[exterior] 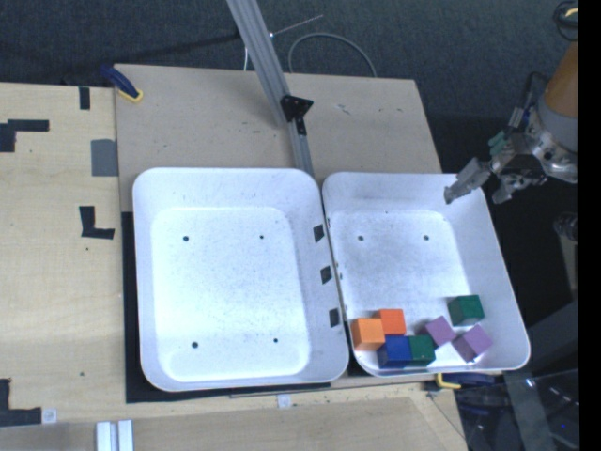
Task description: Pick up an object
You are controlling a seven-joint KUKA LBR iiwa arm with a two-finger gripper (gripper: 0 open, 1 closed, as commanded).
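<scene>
Blocks [418, 334] are all sitting bunched in the right bin's [394, 191] near corner; tool [479, 178] is hovering over that bin's far rim with fingers spread, gripping nothing, presumably lining up.

The right bin [488, 252] sits just beside the left bin [150, 252]. Blocks [418, 336] cluster in the right bin's near corner — the gripper [481, 178] hangs over its far right rim.

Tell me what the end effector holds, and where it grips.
Nothing: the end effector hangs over the right bin's far corner, apart from the blocks.
</scene>
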